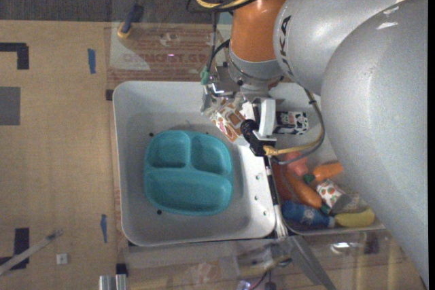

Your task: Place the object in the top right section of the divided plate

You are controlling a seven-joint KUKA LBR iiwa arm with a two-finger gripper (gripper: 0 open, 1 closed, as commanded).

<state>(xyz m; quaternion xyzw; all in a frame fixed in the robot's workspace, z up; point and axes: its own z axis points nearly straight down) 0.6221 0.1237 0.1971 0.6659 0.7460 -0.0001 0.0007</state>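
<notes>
A teal divided plate (188, 172) lies in the left white bin (128, 146), with two small sections along its upper side and one large section below. My gripper (231, 117) hangs over the bin just above the plate's upper right corner. It is shut on a small brown-and-white patterned packet (224, 121), which sits between the fingers. The packet is level with the plate's upper right rim, slightly outside it. The grey arm and its orange band cover the bin's far right corner.
The right bin (340, 227) holds several toy foods: orange carrots (302, 190), a cow-patterned carton (291, 121), a yellow banana (355, 217) and a blue item (307, 215). A ridge (266, 193) separates the bins. Brown board with blue tape (91, 60) surrounds them.
</notes>
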